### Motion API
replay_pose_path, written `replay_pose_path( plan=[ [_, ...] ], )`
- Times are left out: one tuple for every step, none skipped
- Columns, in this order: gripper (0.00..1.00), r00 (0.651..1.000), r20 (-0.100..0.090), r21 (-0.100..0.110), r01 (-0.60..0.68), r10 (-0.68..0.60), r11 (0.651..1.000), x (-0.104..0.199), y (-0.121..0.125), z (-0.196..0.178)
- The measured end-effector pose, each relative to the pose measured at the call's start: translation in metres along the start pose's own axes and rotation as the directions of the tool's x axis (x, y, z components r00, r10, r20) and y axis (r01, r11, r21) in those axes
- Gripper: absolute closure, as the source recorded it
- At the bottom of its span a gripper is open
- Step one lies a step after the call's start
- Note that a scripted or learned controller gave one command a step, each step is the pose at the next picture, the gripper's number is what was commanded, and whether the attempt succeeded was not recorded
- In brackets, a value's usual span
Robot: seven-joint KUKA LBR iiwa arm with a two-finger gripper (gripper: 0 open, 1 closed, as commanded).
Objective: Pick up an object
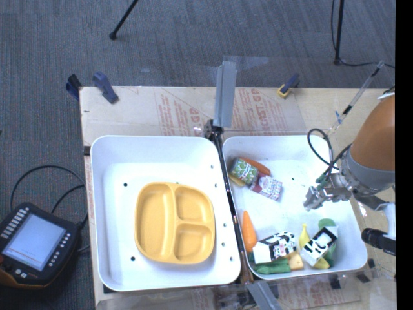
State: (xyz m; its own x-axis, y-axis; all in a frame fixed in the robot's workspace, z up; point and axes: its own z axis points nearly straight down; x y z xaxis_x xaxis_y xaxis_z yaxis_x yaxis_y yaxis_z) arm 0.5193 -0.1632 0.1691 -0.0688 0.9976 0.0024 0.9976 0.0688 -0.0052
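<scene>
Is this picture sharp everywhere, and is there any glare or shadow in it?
Camera view: even, soft light with faint shadows; the yellow divided plastic plate is crisp; the grey metal two-finger gripper looks slightly blurred; the small packets in the right white shallow bin are too soft to read.

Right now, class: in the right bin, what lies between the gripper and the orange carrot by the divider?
In the camera view, bare white bin floor separates the gripper from the carrot; the other toys sit above or below that stretch.

tray (174,223) in L bin (106,173), toys (277,245) in R bin (293,147)
</scene>
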Motion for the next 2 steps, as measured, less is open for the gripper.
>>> replay_pose_path(
  plan=[
    [0.00, 1.000, 0.000, 0.000, -0.001, 0.001, 1.000, 0.000, 0.000, 0.000],
    [0.00, 0.991, 0.000, -0.003, 0.132, -0.132, 0.991, -0.033, -0.031, 0.072]
  ],
)
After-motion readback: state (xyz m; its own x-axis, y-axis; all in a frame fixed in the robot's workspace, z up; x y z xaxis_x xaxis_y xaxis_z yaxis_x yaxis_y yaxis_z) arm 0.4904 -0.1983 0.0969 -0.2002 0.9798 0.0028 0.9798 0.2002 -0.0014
